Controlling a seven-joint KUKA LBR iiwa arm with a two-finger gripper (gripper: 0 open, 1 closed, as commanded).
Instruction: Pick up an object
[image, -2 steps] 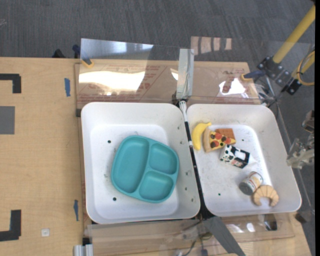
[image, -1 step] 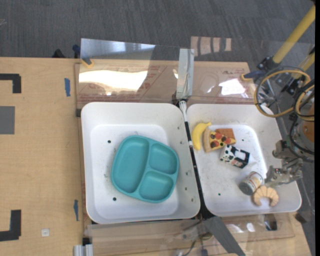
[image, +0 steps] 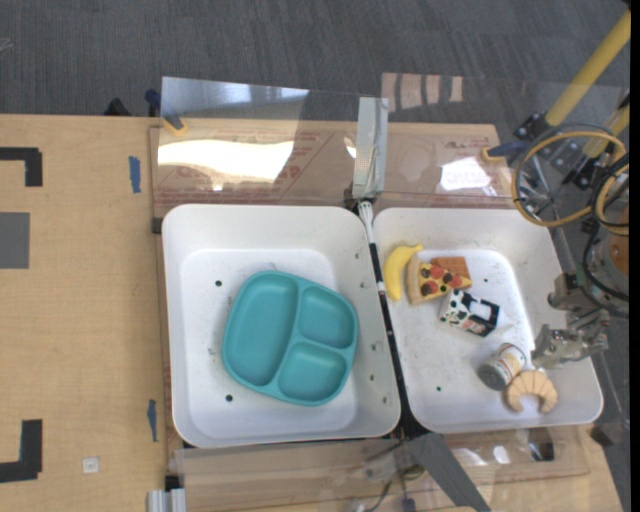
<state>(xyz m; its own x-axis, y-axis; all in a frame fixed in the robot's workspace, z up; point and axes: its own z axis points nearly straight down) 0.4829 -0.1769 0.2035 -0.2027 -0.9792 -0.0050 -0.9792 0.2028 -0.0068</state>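
The right bin (image: 490, 405) holds a yellow banana (image: 400, 268) at its upper left, with a pizza slice (image: 440, 278) beside it. A black and white toy (image: 468, 314) lies just below the pizza. Near the bin's lower right lie a small silver can (image: 503, 366) on its side and a tan croissant (image: 531, 390). My gripper (image: 566, 343) hangs over the right rim of this bin, just right of the can and above the croissant. It is small and partly lost against the arm's metal parts. Nothing is seen in it.
The left bin (image: 190, 300) holds a teal divided plate (image: 290, 337). A raised divider (image: 378, 300) separates the two bins. Clear panels (image: 240, 140) stand behind them. Yellow cables and the arm's body (image: 590, 200) crowd the right side.
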